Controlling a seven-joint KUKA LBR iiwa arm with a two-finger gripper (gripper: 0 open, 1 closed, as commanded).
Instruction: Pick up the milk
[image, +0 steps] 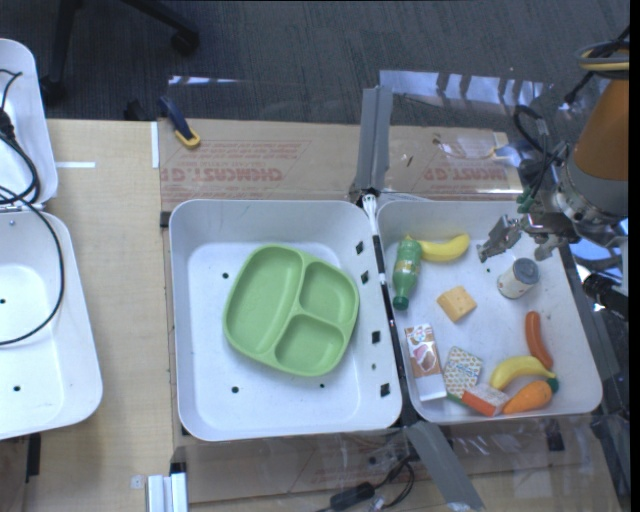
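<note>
Milk carton lies flat in R bin, at approx. 8 o'clock of bin floor, beside divider wall. Same bin: green bottle at 10 o'clock; banana at 11; cracker near centre; small can at 2; sausage at 4; second banana and carrot at 5. L bin holds green divided plate. Tool hovers at 1 o'clock, fingers spread, nothing between them.
</note>
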